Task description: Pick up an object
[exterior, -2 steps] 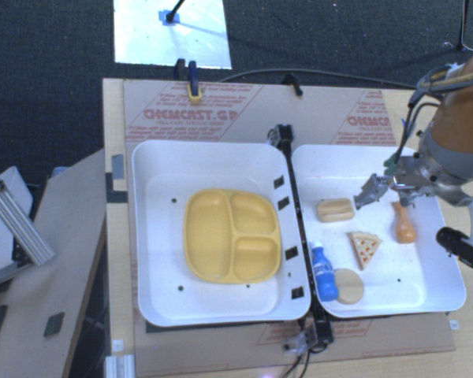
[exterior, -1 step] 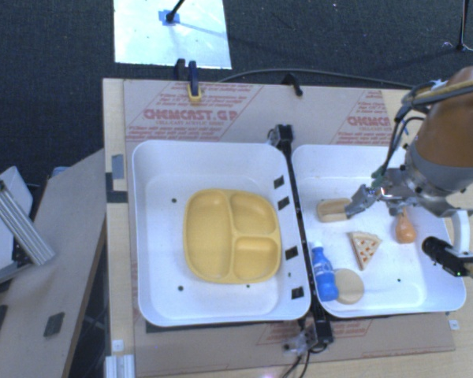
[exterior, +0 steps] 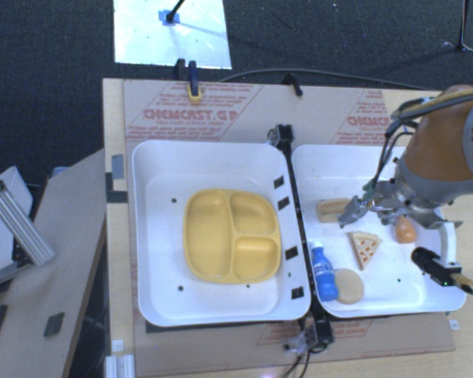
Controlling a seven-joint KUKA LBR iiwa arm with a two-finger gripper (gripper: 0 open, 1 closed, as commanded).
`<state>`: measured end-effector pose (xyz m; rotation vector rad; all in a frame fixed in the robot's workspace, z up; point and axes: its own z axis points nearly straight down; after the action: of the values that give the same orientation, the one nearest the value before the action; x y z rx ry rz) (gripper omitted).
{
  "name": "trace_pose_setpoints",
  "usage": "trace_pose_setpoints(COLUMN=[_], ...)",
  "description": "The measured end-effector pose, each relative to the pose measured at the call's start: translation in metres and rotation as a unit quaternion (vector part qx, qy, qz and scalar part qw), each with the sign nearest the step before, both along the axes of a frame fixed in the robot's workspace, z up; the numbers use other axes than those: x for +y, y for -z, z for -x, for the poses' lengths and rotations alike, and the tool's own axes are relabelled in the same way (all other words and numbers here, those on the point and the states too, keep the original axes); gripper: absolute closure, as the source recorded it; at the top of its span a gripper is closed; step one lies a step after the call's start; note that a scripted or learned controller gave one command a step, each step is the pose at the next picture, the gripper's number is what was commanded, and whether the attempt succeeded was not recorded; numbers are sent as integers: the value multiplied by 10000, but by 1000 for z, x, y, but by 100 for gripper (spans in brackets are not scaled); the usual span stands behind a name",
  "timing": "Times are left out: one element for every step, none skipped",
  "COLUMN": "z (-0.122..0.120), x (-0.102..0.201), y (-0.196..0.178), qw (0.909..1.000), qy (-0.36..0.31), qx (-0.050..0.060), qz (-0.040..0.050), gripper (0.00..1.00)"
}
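The right bin holds several toy foods. A tan bread-like piece lies at its left side. A pizza slice sits near the middle and a small orange item to its right. A blue bottle lies along the left wall beside a round tan cookie. My gripper hangs low over the right bin, right at the right end of the tan piece. Nothing shows clearly as held.
The left bin holds a yellow divided plate. A black divider with clips runs between the bins. The arm's grey and orange body covers the right bin's far right part.
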<state>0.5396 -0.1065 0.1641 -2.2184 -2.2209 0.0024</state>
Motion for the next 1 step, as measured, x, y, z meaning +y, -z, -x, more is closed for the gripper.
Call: trace_pose_setpoints(z=[-6], x=[-3], y=[60], qw=[10000], qy=[-1], qx=[0], qz=[0], gripper=[0])
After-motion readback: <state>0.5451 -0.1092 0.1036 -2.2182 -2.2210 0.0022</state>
